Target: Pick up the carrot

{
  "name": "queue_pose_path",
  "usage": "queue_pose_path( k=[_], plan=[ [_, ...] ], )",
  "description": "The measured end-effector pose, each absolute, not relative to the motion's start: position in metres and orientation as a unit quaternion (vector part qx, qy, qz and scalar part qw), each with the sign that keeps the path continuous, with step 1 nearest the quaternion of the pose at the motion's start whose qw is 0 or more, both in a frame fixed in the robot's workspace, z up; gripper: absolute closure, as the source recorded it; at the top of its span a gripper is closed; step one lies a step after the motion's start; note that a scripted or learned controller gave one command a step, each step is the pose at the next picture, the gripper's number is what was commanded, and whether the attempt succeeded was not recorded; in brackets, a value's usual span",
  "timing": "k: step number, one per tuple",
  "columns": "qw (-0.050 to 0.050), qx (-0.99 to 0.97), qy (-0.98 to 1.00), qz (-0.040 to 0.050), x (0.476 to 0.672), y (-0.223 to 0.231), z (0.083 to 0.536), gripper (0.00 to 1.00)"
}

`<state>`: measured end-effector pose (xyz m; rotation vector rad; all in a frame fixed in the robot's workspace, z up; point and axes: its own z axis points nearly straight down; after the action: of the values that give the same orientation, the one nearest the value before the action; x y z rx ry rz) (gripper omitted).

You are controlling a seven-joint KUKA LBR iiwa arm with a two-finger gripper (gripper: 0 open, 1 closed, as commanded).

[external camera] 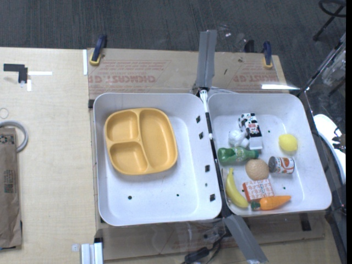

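**Carrot at right bin's front edge**

We see the left bin point(110, 202) holding a yellow plate point(141, 141), open floor around it. Right bin point(300, 106) is crowded: banana point(235, 190), carton point(258, 190), then the carrot point(270, 203) against the front wall, touching the carton. Gripper state: we cannot tell.

Two bins point(110, 164), one plate point(141, 141), one carrot point(272, 203), one banana point(235, 191).

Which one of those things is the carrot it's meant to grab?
Look in the right-hand white bin, along its near edge. The carrot lies there on its side, touching the red-and-white carton. It is the only orange, tapered thing there; the banana beside it is yellow and curved.
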<state>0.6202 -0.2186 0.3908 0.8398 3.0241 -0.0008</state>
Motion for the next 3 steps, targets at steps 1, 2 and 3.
queue_pose_path(
  k=[1, 2, 3],
  plan=[
    [0.001, 0.046, 0.999, 0.0003, 0.628, -0.222, 0.377, 1.00],
    [0.001, 0.046, 0.999, 0.0003, 0.601, -0.209, 0.341, 1.00],
    [0.001, -0.048, 0.999, 0.0004, 0.612, -0.222, 0.309, 1.00]
  ],
)
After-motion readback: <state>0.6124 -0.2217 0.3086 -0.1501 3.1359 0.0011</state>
